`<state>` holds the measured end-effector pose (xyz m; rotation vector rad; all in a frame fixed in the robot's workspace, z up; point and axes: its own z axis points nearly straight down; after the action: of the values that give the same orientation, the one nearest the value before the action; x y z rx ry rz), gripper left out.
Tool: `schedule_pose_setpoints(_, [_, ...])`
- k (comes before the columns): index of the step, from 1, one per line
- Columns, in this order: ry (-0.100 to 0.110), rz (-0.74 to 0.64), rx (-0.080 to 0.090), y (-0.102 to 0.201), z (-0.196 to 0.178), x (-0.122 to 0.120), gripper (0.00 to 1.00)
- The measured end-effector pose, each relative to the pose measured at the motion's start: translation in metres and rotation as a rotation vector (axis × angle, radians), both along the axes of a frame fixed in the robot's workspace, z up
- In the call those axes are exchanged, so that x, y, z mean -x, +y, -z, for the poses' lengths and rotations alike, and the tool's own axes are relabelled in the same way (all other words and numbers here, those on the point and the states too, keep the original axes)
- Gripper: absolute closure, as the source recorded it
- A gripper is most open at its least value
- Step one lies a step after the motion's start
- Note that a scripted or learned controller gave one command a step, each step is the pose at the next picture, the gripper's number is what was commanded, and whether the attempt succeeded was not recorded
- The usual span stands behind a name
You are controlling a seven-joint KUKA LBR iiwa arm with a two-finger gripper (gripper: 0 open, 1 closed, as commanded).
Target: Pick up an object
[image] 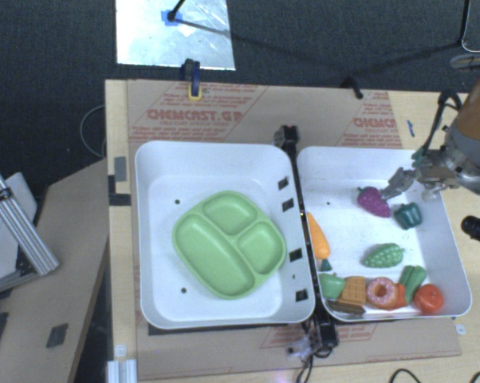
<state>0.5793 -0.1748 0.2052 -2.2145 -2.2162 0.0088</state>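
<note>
Purple grapes (373, 201) sit in the right bin (447, 246), just left of my tool (411, 178), long axis slanting down-right. Whether the tool is open I can't tell; I see nothing held. Teal pepper (407, 215) just below it.

You look down from one fixed camera set high above the table (248, 110), tilted at a slant so the far edge sits at the top. It stands far enough back to take in both white bins (216, 156) whole, with the arm (473, 130) entering from your right.
</note>
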Motion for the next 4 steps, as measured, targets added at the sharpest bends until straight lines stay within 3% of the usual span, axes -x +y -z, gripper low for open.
schedule_pose_setpoints(1, [-0.012,-0.003,0.003,0.0,-0.006,-0.003,0.0])
schedule_pose_setpoints(3, [-0.008,-0.004,0.0,0.006,0.105,-0.01,0.0])
schedule_pose_setpoints(4, [-0.01,-0.003,0.001,0.007,0.121,-0.011,0.0])
